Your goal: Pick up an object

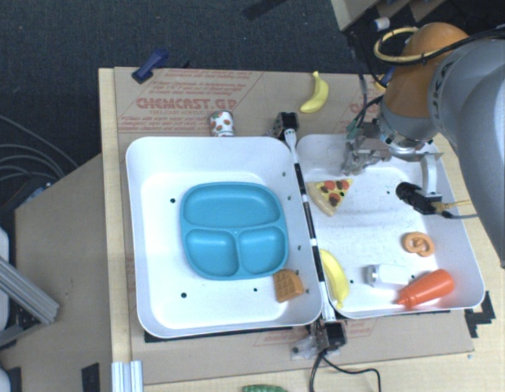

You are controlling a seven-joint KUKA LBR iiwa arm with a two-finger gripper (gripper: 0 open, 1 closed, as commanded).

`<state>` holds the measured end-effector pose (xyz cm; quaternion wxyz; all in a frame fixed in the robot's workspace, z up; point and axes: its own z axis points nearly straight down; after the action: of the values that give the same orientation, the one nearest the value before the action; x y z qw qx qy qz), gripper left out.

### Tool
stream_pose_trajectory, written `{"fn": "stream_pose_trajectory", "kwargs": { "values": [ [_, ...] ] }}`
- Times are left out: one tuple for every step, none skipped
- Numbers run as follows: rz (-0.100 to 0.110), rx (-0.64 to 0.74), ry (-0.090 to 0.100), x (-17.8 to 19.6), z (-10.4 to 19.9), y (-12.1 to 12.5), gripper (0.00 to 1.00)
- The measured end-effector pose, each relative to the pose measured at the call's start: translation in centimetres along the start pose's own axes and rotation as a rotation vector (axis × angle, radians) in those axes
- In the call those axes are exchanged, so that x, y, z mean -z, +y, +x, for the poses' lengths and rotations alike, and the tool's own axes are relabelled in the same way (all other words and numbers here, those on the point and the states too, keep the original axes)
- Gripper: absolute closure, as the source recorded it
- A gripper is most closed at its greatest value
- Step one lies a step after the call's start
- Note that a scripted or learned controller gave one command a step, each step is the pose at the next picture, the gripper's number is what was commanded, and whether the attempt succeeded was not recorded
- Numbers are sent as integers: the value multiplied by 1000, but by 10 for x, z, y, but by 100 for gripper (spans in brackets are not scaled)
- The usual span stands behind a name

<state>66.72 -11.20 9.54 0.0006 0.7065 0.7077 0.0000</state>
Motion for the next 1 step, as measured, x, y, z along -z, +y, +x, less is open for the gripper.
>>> {"fn": "stream_pose_trajectory", "kwargs": {
  "values": [
    [1, 0, 0, 0, 0, 0, 0]
  ]
}}
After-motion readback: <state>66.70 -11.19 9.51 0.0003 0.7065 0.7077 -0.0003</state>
